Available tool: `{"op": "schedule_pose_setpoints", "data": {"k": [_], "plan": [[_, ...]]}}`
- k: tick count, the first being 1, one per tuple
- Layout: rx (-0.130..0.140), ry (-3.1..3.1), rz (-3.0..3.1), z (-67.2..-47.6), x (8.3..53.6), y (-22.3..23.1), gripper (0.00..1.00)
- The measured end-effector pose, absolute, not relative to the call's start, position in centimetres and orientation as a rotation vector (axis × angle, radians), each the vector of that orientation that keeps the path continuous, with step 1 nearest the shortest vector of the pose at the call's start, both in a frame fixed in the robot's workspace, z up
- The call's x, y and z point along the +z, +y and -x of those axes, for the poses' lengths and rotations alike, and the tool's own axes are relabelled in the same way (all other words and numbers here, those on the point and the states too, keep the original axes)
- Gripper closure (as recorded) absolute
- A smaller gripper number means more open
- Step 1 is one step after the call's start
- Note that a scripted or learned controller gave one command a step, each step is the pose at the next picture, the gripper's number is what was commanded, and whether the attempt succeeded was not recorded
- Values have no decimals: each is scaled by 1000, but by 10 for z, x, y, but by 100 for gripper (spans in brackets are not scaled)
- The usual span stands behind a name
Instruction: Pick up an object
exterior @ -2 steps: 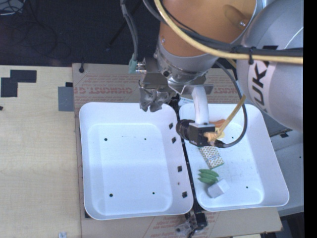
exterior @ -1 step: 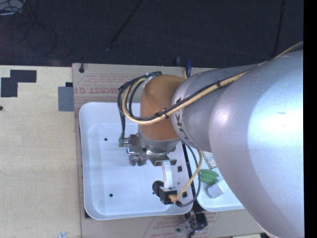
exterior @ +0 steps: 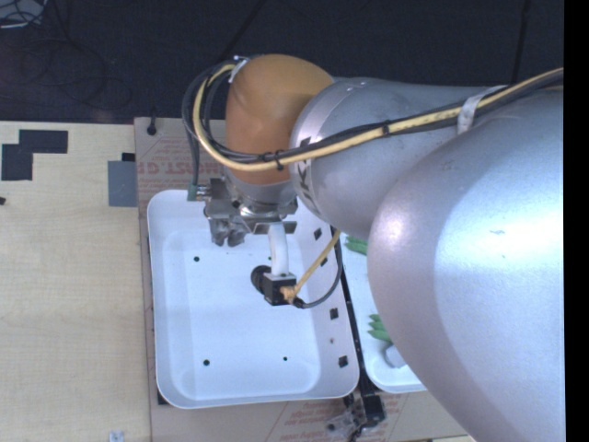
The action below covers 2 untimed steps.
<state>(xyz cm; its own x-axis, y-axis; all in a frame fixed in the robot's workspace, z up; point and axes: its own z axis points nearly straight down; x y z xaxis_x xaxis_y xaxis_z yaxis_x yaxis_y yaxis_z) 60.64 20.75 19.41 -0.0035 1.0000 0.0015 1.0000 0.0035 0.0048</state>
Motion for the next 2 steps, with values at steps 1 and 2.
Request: {"op": "schedule_pose_setpoints", "data": {"k": [1,2], "plan": [[-11,2219,-2227,-591,189,151,100],[-13,2211,-2235,-534,206,50,100]]}}
